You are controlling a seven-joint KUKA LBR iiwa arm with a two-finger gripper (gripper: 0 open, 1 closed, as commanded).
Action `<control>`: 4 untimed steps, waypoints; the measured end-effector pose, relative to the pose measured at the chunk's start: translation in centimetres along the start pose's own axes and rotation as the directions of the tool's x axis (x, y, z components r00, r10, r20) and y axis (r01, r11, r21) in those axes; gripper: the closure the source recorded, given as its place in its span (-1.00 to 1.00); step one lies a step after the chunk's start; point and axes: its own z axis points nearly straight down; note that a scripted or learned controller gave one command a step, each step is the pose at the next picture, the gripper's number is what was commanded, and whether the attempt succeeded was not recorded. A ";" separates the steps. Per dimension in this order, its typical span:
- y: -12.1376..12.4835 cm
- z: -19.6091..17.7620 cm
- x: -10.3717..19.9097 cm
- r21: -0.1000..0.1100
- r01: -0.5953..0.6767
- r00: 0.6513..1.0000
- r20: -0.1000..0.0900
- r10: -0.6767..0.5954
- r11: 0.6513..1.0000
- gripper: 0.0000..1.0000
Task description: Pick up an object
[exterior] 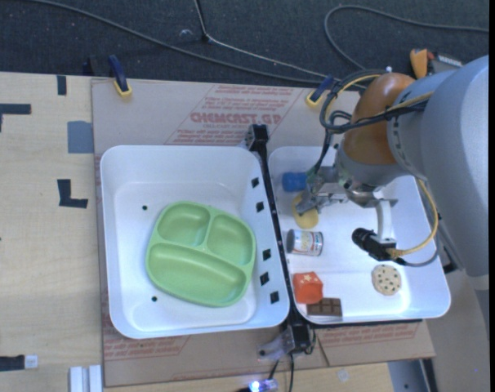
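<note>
Reaching in from the right, our grey arm (456, 145) bends down over the right bin (423, 300), its orange band (378, 117) above the wrist, and its gripper (313, 205) sits low at the bin's upper left part; we cannot tell how its grip stands from this angle. Just at the gripper tip we see a yellowish object (305, 217), touching or very nearly so, with a blue object (293, 181) beside it toward the bin's back wall. We see the left bin (121, 219) holding a green divided plate (202, 253), lying flat near its middle. Going down in size within the right bin, we find a small can (305, 242) on its side, an orange block (307, 287), a round cookie (385, 279), and a brown chocolate piece (323, 307) near the front wall.
</note>
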 end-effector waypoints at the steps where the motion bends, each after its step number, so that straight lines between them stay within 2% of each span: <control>1: 0.3 -4.8 -0.9 0.002 -0.003 1.000 0.000 0.003 1.000 1.00; 3: 1.1 -16.4 -0.5 0.000 -0.002 1.000 0.000 0.002 1.000 1.00; 4: -0.8 -16.9 4.4 0.006 0.002 1.000 -0.002 -0.002 1.000 1.00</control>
